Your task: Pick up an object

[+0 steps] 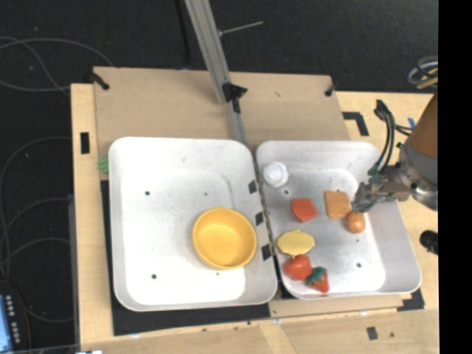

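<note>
At the frame's right, the grey two-finger gripper [366, 199] hangs just above a small round orange ball [356, 223] in the right shallow white bin [394, 271]; finger state unclear.

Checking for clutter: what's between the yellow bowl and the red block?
In the camera view, the bins' adjoining rims lie between the yellow bowl and the red block; otherwise bare floor.

A small round orange ball [355, 223] is lying in the right bin [398, 271], toward that bin's right side. It is sitting just right of and below a tan block [337, 203], nearly touching it, directly under the gripper [364, 200].
</note>
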Available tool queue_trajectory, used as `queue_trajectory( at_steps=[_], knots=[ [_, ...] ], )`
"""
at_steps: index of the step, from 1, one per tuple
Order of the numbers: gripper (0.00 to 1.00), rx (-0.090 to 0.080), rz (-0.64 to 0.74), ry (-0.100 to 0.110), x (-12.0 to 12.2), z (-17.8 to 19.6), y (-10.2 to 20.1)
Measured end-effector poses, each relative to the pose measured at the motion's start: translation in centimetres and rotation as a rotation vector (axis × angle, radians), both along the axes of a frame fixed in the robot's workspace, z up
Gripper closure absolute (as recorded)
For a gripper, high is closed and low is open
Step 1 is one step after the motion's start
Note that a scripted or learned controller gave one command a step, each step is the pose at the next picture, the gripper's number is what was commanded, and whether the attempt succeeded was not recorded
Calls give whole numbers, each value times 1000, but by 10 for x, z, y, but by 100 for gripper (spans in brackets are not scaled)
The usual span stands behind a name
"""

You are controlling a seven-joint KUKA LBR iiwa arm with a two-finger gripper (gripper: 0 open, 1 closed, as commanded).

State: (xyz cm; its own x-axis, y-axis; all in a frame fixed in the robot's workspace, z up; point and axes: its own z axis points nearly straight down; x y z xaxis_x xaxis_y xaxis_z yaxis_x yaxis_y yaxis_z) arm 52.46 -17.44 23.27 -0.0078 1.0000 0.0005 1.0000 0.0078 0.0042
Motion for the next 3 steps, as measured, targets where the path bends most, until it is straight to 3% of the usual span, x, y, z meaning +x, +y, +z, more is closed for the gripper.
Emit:
queue_trajectory(
  at_steps=[3],
  knots=[
    [100,1,-1,4,-10,-14,143]
  ],
)
